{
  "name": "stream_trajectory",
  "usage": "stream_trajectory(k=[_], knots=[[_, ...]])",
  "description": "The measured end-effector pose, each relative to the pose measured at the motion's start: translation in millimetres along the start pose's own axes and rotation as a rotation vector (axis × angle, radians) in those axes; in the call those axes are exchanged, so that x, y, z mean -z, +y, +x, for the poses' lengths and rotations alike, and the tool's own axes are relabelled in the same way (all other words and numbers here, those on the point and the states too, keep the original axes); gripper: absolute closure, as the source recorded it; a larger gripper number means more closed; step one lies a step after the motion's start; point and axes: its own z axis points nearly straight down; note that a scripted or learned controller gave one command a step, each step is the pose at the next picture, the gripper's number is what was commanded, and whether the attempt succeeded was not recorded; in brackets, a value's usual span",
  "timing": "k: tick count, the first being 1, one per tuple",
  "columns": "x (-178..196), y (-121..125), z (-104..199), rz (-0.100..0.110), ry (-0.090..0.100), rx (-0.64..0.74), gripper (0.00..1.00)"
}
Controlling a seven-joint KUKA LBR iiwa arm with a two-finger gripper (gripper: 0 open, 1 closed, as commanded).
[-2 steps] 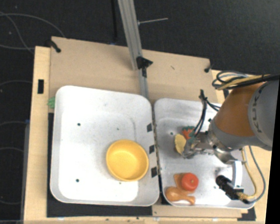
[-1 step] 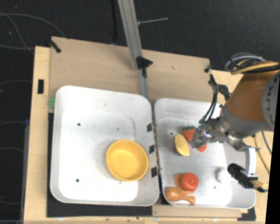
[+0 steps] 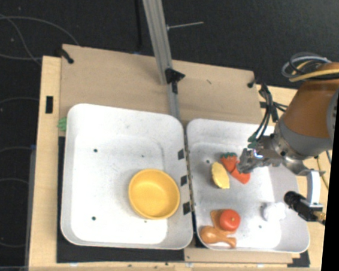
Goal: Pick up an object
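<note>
Carrot, likely light, stiff toy plastic, smooth enough to slip; grip across its middle. The gripper sits over it; grip state cannot be told.

tool low in right bin, at orange-red toy | yellow bowl in left bin

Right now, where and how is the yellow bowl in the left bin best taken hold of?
Grip the yellow bowl by its rim, coming straight down from above with one finger inside and one outside. It stands upright and open, with bare floor of the left bin all around, and looks too wide to span whole.
</note>
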Motion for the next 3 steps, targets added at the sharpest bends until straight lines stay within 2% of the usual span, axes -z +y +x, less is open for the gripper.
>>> stream_trajectory(k=[1,3], knots=[[7,-1,50,0.003,0.002,-0.001,1.00],[27,21,157,0.003,0.003,0.004,1.00]])
